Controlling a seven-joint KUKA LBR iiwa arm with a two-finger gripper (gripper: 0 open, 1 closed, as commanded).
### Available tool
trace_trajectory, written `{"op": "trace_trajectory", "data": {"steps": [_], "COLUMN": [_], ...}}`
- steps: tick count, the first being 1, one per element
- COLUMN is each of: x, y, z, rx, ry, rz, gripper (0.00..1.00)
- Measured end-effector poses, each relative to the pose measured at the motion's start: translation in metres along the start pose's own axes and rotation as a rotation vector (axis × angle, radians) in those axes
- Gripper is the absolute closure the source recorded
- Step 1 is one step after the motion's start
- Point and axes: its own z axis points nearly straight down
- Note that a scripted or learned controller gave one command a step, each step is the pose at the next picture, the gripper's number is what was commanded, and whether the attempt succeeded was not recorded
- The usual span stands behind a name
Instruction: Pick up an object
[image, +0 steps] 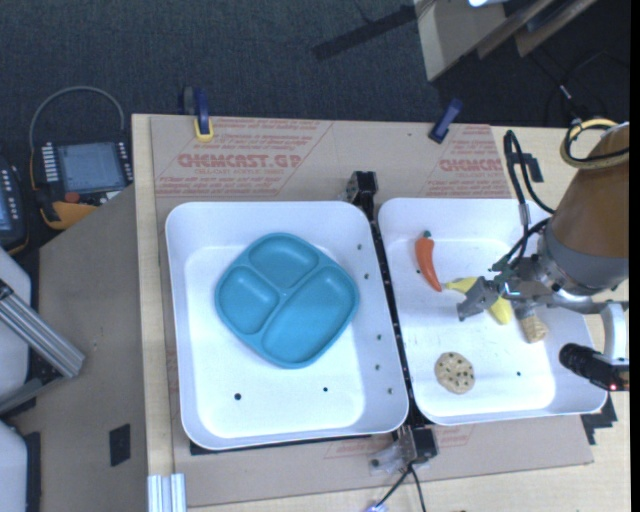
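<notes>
Yellow banana (478, 297) lies crosswise in the right bin (500, 400), under the tool (480, 297).

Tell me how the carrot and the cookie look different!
The carrot is long and thin, while the cookie is round and flat. The carrot is orange-red with a green top; the cookie is tan with dark specks. The carrot lies near the back of the right bin; the cookie sits near its front. Both are toy foods lying in that bin, apart from each other and from the claw.
</notes>
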Motion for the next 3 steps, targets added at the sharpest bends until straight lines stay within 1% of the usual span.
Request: {"op": "trace_trajectory", "data": {"steps": [1,2,3], "x": [0.0,-0.006,-0.005], "y": [0.003,-0.006,-0.006], "z": [-0.005,0.05,0.103], "rx": [-0.011,-0.005,-0.008], "ry": [-0.002,-0.001,-0.001], "rz": [-0.003,-0.002,-0.001], "gripper": [0.0,0.0,0.0]}}
